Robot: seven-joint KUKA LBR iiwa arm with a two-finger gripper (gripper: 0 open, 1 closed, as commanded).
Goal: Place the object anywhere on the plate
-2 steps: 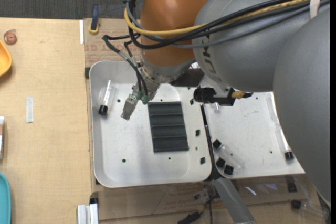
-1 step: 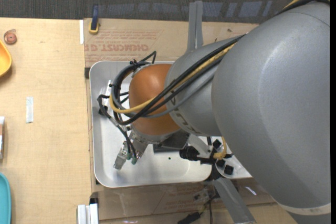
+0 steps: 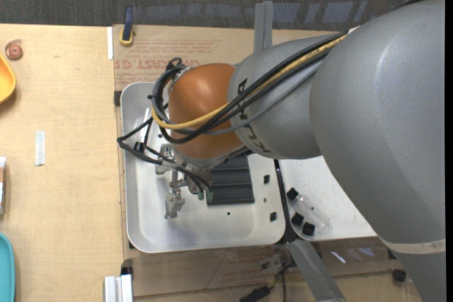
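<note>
At the near edge, about 6 o'clock, the left bin's (image 3: 190,240) rounded white rim sits on the bench. The right bin (image 3: 343,217) lies beside it toward 4 o'clock. On the right bin's floor are a few small dark bits (image 3: 308,227) and something pale and see-through, too small to name. I cannot tell whether any of these is the object to be placed.

Just inside the left bin, toward 7 o'clock of centre, the gripper (image 3: 173,205) hangs low over the white floor. From this angle I cannot tell whether it is apart or together, or whether it has anything in it. Just to its 3 o'clock is a dark ribbed block (image 3: 231,184), partly under the arm.

Above that, at centre, is the arm's orange band (image 3: 202,99), with black and yellow cables looped round it. The grey arm (image 3: 368,102) spreads out to 3 o'clock and covers much of both bins.

Out at 9 o'clock on the wooden benchtop (image 3: 71,208) there is a small white strip (image 3: 39,148). A yellow-orange rim (image 3: 4,85) shows at the left edge.

Farthest off, at 11 o'clock, printed brown cardboard (image 3: 191,47) lies beyond the bins, with a yellow clip (image 3: 127,37) at its corner.
</note>
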